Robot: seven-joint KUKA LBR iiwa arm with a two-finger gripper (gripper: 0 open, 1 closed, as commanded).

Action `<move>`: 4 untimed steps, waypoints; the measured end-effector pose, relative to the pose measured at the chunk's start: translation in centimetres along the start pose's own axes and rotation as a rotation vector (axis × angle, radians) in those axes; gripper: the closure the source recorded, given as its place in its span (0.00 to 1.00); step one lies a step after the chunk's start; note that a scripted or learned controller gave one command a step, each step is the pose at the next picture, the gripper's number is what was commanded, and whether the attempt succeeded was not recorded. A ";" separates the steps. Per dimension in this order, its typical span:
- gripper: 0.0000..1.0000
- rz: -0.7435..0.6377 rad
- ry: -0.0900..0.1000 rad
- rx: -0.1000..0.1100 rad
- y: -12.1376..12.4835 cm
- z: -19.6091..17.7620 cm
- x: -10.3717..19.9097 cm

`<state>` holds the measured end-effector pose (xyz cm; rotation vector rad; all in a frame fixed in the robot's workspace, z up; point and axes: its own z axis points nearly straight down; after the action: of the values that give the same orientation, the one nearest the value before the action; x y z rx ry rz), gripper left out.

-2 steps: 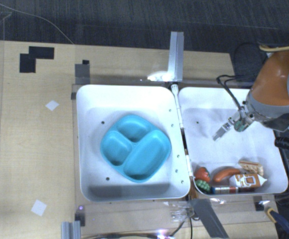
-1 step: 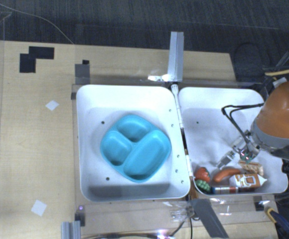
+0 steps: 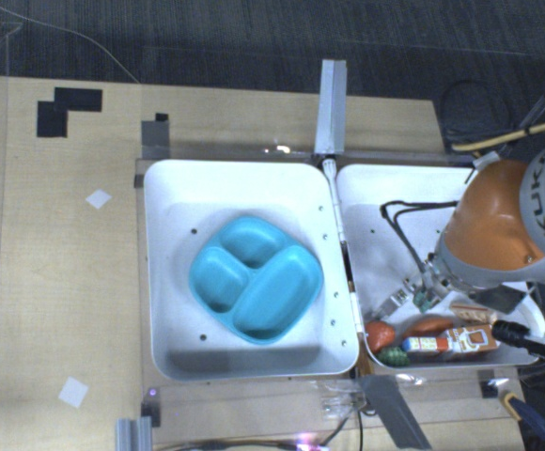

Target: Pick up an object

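Right bin [image 3: 366, 205] holds a bottle [image 3: 456, 342] lying lengthwise left-right; claw [image 3: 412, 296] state: cannot tell.

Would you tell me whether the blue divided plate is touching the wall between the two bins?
Apart. The camera view shows the blue divided plate in the left bin, with bare white floor between its right edge and the dividing wall.

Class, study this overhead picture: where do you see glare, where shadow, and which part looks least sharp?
Camera view: glare glints on the far rim of the left bin; soft shadow lies under the blue divided tray and along that bin's near wall; the small items by the arm in the right bin look blurred and hard to identify.
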<state>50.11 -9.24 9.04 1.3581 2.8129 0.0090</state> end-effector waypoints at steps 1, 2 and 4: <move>0.00 0.042 0.008 0.008 4.3 -4.6 -6.0; 0.00 -0.012 0.003 0.002 -2.0 0.0 -1.8; 0.00 -0.079 -0.001 0.002 -2.7 0.0 -2.0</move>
<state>49.21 -12.50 9.02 1.2458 2.8643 0.0047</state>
